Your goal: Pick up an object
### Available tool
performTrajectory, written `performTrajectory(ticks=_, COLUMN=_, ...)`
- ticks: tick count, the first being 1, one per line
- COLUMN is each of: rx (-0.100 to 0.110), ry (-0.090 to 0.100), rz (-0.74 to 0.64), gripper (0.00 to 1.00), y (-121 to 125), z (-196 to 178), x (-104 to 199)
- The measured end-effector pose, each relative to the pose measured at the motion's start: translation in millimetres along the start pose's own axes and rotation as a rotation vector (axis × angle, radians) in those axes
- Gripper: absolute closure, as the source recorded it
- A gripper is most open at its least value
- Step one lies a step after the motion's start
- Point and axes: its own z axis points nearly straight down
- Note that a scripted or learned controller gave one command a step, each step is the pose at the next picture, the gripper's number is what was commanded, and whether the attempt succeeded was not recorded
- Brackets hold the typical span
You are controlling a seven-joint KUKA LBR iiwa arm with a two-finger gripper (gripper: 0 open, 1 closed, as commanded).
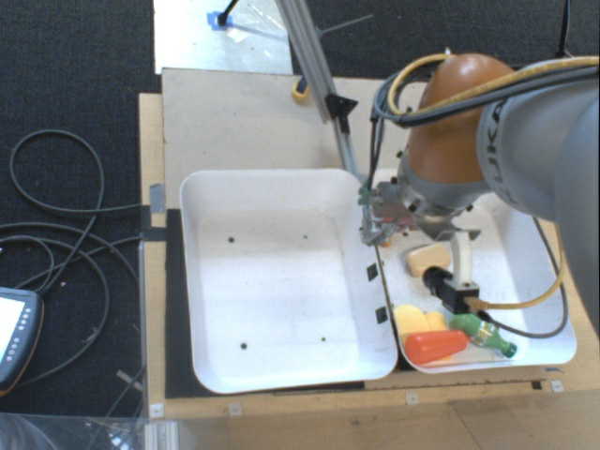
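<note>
My gripper [379,221] hangs below the orange wrist band [459,120] over the left rim of the right bin [544,345]. In that bin lie a cream block [427,259], a yellow piece [415,320], an orange-red piece [436,347] and a green bottle [484,334], all grouped toward the near edge. The cream block sits just right of and below the gripper, apart from it. A black part on a yellow cable [448,289] hangs over the bin between the block and the bottle. The arm hides the far part of the right bin.
The left bin [202,251] stands beside the right one, with a few dark specks on its floor. A slanted metal pole [314,59] crosses the bench behind the bins. Cables and a pendant [14,331] lie on the floor at left.
</note>
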Motion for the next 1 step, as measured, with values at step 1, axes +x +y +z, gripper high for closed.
performTrajectory(ticks=1, rx=-0.002, ry=0.0, rz=0.0, gripper=1.0, y=-24.8, z=-14.7, x=47.6)
